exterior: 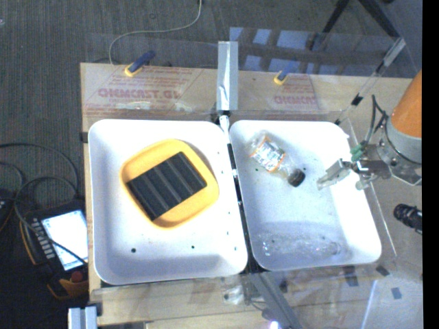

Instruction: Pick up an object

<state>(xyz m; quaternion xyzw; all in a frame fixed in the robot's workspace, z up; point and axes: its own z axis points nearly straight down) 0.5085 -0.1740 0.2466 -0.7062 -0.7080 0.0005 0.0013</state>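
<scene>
1. Currently, end effector [331, 175]: one, at the right side of the right bin [357, 249], reaching in from the right. Its pale fingers point left; whether they stand wide or narrow cannot be told from this view. Nothing shows between them.
2. Clear plastic bottle [273, 156], black cap: one, lying tilted in the upper middle of the right bin, cap end toward the end effector, near it but apart. Judged the likeliest pick.
3. Clear plastic wrap or bag [300, 244]: one, flat near the front wall of the right bin; hard to make out.
4. Yellow dish with a dark ribbed insert [169, 182]: one, in the centre of the left bin [110, 249], well apart from the end effector.
5. White bins: two, side by side on the table [147, 91].
6. Handling note: for a sound pick, centre the end effector over the bottle's body, turn it so the fingers close across the narrow width, then descend; the round, clear body may roll or slip.
</scene>
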